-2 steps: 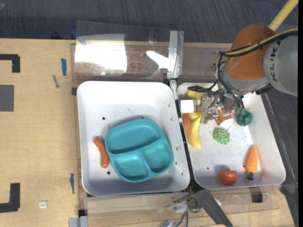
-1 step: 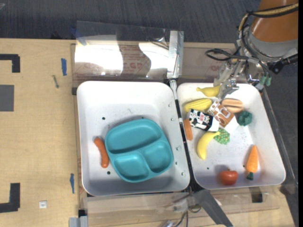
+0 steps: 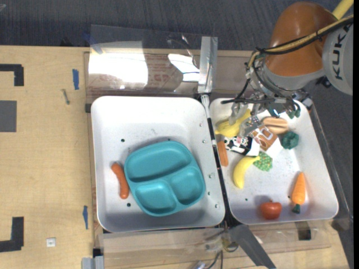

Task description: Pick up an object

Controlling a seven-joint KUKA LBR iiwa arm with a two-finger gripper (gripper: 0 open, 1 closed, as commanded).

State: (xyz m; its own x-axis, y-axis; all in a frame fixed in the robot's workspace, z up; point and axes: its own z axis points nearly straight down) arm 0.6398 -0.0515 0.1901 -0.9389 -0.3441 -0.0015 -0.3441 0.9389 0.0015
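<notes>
Two shallow white bins sit side by side on the wooden table [image 3: 39, 161] — the left bin [image 3: 106, 122] and the right bin [image 3: 322, 198]. The grey arm with its orange band [image 3: 297, 38] reaches in from the right, over the far end of the right bin; its jaws [image 3: 255, 110] hang above a heap of toys there, and whether they are released or clenched I cannot tell.

In the left bin lies a teal divided plate [image 3: 164, 176], with an orange sausage [image 3: 120, 180] just beside its left edge. In the right bin, a yellow banana [image 3: 242, 170] lies near the middle, a carrot [image 3: 299, 190] towards the right wall and a red tomato [image 3: 271, 209] near the front wall.

The far heap — another yellow piece [image 3: 229, 128], a hot dog [image 3: 275, 123], a green piece [image 3: 290, 140] and a black-and-white toy [image 3: 239, 144] — lies under the jaws.
</notes>
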